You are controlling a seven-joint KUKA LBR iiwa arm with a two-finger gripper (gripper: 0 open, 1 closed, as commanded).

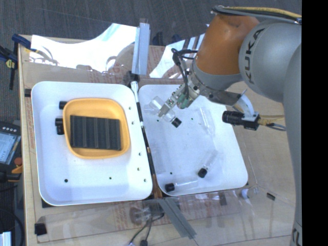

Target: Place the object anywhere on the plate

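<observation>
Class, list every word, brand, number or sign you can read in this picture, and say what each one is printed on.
"KUKA": dark letters on the grey arm, running down its casing and partly cut off.
The small screen device at the left edge shows marks too small and blurred to read.

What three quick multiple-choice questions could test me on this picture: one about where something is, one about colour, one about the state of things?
1. Where is the plate?
A. left bin
B. right bin
C. on the floor

2. What colour is the plate's rim?
A. blue
B. yellow
C. red

3. Where is the gripper now?
A. resting on the plate
B. over the right bin
C. outside both bins

Answers: 1 A, the plate lies in the left bin. 2 B, its rim is yellow around a dark ribbed centre. 3 B, the arm reaches down over the right bin's upper part.
</observation>
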